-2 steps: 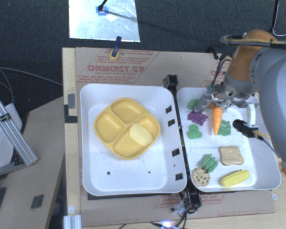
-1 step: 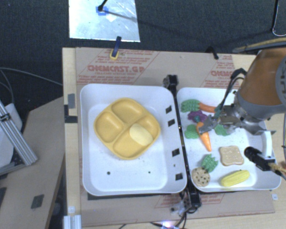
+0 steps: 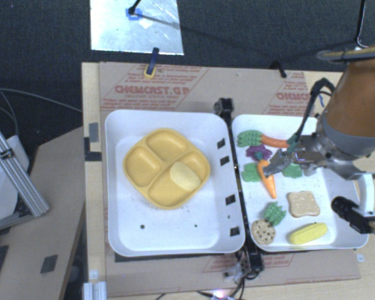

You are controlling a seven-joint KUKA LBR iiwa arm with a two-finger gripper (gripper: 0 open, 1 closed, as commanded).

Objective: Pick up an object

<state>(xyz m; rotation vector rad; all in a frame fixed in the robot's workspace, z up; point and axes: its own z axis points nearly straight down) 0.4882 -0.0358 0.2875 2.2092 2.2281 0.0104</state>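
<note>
Gripper [image 3: 276,165] hangs low at the frame's right, over the toy vegetables in the right bin [image 3: 344,242], just above a carrot [image 3: 267,182]; whether its jaws are apart, I cannot tell.

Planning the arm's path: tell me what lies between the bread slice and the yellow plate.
In the camera view, an orange carrot and the bins' black divider lie between the bread slice and the yellow plate.

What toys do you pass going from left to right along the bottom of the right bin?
Cookie → green leafy vegetable → toast slice → corn cob.
</note>
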